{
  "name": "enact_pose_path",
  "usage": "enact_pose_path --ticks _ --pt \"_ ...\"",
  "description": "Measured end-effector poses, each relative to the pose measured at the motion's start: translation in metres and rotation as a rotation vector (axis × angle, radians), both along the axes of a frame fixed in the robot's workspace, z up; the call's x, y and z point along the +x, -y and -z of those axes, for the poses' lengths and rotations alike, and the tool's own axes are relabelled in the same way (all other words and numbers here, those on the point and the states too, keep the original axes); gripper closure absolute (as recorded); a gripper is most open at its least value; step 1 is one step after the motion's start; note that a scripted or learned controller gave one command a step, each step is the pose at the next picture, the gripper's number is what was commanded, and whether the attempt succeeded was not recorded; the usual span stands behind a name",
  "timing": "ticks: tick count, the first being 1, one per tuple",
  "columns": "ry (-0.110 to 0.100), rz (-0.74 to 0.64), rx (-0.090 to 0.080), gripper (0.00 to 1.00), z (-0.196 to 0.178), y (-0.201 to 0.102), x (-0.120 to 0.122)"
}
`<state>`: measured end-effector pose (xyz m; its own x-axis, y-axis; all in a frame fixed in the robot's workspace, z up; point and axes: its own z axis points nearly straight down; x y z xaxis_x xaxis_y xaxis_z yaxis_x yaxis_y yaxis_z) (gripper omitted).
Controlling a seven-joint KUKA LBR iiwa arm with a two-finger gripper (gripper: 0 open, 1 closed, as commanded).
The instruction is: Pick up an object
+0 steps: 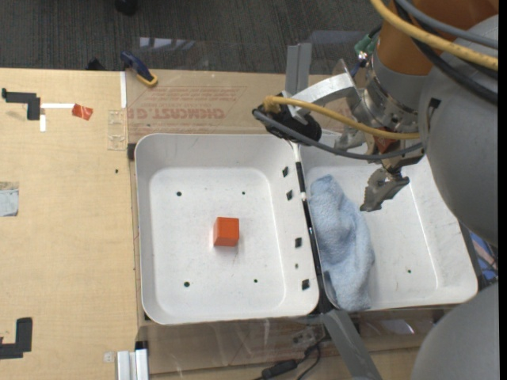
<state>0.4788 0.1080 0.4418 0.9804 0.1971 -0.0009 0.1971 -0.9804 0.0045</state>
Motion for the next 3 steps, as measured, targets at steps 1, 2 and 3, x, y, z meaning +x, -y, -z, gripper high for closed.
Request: enact_pose_path --ticks 1,2,3 --pt "-0.003 -0.004 -0.001 0.0 0.0 0.079 0.0" --pt "-0.001 -0.004 -0.001 0.0 0.0 0.049 0.0" --pt "0.0 -0.002 -0.001 0.0 0.0 0.025 0.0"
